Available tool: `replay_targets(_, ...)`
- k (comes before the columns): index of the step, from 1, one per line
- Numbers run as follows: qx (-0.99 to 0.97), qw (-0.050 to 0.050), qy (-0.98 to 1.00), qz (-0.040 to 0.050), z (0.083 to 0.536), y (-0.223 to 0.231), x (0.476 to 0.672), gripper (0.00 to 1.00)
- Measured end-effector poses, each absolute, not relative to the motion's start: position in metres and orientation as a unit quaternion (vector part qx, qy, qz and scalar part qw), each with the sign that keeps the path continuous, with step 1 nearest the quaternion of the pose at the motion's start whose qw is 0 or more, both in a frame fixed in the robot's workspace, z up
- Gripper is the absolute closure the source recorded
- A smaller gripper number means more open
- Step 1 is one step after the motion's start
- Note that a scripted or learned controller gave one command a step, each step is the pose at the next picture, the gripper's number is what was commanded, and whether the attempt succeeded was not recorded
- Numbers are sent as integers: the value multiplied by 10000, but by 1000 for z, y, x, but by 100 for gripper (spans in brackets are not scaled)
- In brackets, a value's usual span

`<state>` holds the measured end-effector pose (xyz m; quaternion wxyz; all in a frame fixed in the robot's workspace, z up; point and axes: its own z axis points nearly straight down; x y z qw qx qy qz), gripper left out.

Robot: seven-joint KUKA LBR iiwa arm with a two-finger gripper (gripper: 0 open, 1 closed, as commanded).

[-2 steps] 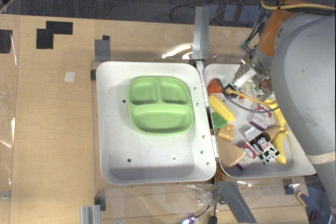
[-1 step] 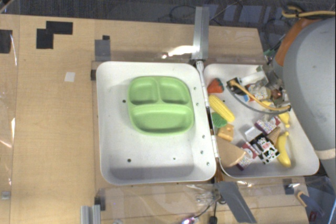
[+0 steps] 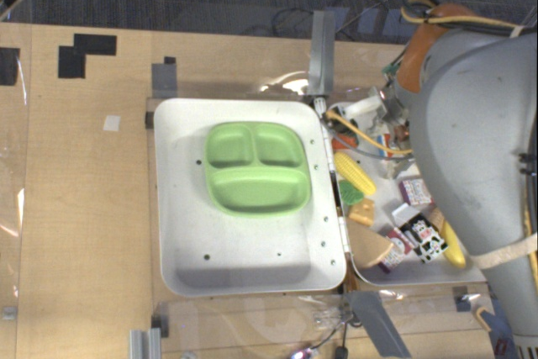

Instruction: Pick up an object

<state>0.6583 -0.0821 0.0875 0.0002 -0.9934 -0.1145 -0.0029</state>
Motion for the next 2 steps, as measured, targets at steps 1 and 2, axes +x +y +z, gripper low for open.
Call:
replay_targets(1, -9946, -4, -1037, -35, 89, -99, 623, 0)
replay_targets(2, -9946, -12, -1037, -46, 89, -85, 617, 0)
